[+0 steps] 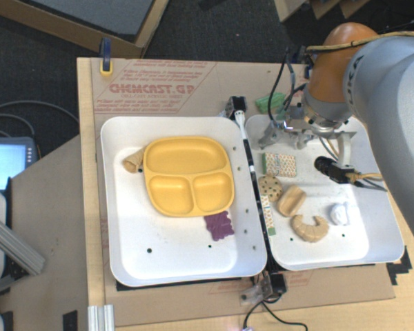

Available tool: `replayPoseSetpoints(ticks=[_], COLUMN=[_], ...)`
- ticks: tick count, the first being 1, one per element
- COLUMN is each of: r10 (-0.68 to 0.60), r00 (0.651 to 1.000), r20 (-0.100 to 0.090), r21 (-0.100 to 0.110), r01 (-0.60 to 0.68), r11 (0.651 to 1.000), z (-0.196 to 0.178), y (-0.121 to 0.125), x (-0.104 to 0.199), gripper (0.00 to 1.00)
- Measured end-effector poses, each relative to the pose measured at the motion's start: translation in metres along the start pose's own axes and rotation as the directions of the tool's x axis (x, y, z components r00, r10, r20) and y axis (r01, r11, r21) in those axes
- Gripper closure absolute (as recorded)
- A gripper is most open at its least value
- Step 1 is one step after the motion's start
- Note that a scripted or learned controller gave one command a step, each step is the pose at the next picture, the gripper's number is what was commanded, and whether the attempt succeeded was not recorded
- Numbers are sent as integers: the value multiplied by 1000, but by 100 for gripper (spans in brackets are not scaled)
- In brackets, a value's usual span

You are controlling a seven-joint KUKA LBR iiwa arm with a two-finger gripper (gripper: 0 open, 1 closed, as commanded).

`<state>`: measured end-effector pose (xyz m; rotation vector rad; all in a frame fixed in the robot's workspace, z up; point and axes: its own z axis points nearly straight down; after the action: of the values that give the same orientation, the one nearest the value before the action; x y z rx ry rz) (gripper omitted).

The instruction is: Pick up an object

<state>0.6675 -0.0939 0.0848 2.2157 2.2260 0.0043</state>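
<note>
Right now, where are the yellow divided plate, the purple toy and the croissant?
yellow divided plate (188, 158), camera view, floor of its large compartment.
purple toy (220, 225), camera view, its middle.
croissant (309, 229), camera view, middle of its curve.

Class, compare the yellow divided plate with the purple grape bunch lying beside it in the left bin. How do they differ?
The yellow divided plate is far larger than the purple grape bunch. The plate is smooth, with three compartments; the bunch is knobbly. The plate sits toward the bin's far side, the bunch nearer, at the plate's corner. Both lie in the left bin.
</note>
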Motion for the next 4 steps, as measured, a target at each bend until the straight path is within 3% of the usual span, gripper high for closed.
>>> replayPoseSetpoints(ticks=[2,3,4], r10=[7,6,7], r00=[1000,1000,1000], r20=[0,-1,1], r21=[7,8,2], r01=[-7,-6,-7], r11=[1000,1000,1000], z=[0,0,-10], y=[-82,-111,-109], x=[-36,-18,-19], gripper=[0,0,100])
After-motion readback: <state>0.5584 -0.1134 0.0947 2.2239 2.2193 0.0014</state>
